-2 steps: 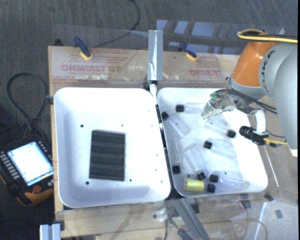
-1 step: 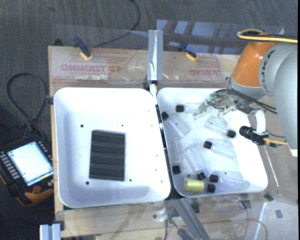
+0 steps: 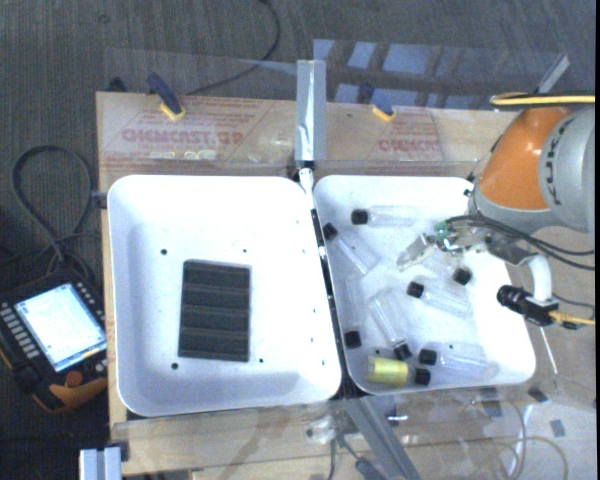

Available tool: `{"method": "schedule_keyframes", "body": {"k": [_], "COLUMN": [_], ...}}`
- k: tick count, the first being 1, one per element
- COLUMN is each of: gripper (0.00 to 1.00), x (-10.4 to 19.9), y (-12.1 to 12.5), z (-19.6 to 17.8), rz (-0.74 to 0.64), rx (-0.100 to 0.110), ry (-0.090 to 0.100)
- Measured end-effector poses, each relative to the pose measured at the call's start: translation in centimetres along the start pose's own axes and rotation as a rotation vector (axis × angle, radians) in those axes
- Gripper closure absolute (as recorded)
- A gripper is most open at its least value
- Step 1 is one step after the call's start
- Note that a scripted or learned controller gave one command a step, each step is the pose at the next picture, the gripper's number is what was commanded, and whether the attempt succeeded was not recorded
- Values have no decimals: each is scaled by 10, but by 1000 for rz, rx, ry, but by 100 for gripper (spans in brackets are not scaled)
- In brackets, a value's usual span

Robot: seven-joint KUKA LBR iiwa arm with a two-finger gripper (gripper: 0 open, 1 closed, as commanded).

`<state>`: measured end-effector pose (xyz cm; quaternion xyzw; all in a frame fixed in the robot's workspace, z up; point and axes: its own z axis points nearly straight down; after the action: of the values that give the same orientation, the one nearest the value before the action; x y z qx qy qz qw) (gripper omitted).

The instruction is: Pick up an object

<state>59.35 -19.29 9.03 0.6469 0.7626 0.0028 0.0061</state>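
Where clear vials scatter, fingers just above, right bin.

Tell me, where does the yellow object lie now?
The yellow object lies in the right bin, near its front edge, beside two black-capped clear vials.

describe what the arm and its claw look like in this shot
The arm is a rounded grey body with a broad orange band above the wrist, and a yellow-and-black cable runs along its top edge. The claw is a small, slim metallic piece with a tiny green spot on its mount. A white fitting with a black tip sits below the wrist.
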Motion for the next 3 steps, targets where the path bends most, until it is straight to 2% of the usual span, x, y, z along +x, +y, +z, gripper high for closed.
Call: {"method": "schedule_keyframes", "body": {"k": [1,2,3], "gripper": [0,0,0], "x": [-19,36,-32], "y": [66,80,73], "z": [3,2,1], "rz": [-131,-175,-176], "rx": [7,15,19], "ry": [3,0,27]}}
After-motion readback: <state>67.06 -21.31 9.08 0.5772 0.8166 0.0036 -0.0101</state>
